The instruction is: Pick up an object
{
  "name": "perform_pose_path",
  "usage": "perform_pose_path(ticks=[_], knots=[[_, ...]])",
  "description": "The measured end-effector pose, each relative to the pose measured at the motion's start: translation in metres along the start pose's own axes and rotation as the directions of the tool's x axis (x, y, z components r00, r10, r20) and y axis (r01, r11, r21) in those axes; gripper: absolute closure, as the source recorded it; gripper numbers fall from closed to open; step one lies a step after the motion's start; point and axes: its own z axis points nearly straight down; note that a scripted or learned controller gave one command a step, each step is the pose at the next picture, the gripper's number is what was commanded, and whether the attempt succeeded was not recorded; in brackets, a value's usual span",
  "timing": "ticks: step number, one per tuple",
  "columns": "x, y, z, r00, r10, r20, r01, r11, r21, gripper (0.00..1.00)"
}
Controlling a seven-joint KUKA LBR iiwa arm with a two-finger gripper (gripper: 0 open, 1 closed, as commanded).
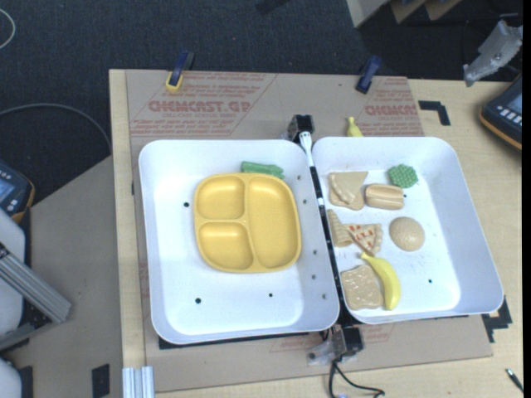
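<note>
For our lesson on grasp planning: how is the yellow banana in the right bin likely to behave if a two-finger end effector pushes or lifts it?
The banana looks like a smooth, glossy toy, so it may be light, rigid and somewhat slippery. Its curved shape suggests that it could pivot or rock when pushed off-centre. It seems to rest partly on the tan bread slice, so a push would probably shift both together.

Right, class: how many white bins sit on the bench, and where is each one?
2. The left white bin holds a yellow divided plate with a green item behind it. The right white bin adjoins it, holding play food.
</note>
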Motion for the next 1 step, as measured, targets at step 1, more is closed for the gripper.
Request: perform_pose_path(ticks=[1], knots=[[-0.0037,0.0012,-0.0076,1.0,0.005,0.004,-0.005,1.0,0.001,1.0]])
